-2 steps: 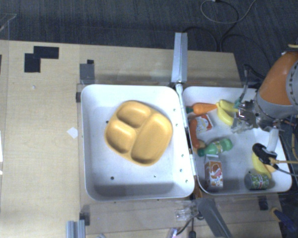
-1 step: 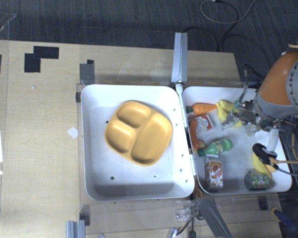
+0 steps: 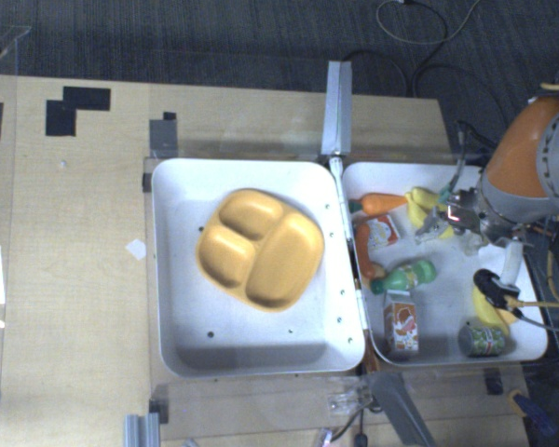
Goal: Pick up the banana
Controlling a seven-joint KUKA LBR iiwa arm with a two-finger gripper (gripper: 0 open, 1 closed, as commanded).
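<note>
Nearest us, along the front of the right bin (image 3: 531, 347), we see a small carton (image 3: 402, 328) at about 7 o'clock in that bin and a dark round can (image 3: 485, 339) at about 5 o'clock. Just above the can lies the banana (image 3: 490, 307), yellow with a dark end, at roughly 4 o'clock, close to the bin's right wall.

Moving back, a green bottle (image 3: 407, 276) lies near the bin's middle. Beyond it, at 10 to 11 o'clock, sit a carrot (image 3: 384, 203) and a white packet (image 3: 380, 236), with another yellow item (image 3: 419, 205) at 12 o'clock. The left bin (image 3: 177, 277) holds a yellow three-part tray (image 3: 260, 248).

The gripper (image 3: 456, 214) hangs at about 1 o'clock over the right bin, near that yellow item and well apart from the banana. We cannot tell how wide its jaws stand; nothing is visibly held.

We judge this to be the approach step, with the grasp not yet made. The next move calls for travelling toward 4 o'clock, lining up across the banana's body, and descending without bumping the can or the bin wall.
</note>
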